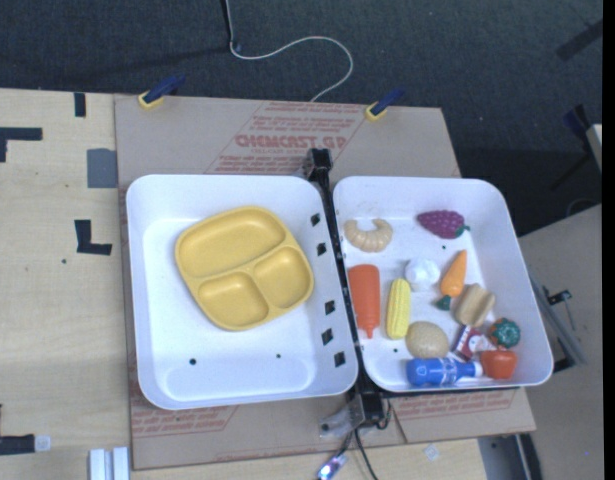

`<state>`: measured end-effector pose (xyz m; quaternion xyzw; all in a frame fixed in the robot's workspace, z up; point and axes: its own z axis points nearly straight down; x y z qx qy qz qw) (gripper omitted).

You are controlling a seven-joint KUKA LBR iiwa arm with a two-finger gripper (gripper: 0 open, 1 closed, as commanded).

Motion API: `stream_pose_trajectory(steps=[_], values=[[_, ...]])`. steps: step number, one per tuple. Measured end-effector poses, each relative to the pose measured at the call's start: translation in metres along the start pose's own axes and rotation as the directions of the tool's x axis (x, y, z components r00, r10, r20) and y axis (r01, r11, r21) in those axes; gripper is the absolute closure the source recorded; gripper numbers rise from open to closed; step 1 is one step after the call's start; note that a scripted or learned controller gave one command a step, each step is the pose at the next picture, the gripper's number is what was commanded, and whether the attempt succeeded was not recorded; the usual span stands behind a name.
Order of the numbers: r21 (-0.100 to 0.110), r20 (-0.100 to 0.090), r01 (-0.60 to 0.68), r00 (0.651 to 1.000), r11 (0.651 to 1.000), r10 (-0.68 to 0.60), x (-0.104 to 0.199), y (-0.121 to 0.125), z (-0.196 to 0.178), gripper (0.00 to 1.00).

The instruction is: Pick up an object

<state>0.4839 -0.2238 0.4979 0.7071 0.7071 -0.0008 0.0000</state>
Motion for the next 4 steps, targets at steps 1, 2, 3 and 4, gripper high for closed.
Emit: stream_pose_trajectory(steps=[1,2,3,4], values=[[0.0,0.0,0.0,1.0,1.0,0.0,0.0,0.0,0.019,1.0],[0.002,-0.001,0.0,1.0,1.0,0.0,0.0,0.0,0.052,1.0],[-0.009,0.003,0.002,1.0,1.0,-0.002,0.0,0.0,-0.021,1.0],[0.0,0.0,0.0,1.0,1.0,0.0,0.0,0.0,0.006,1.0]])
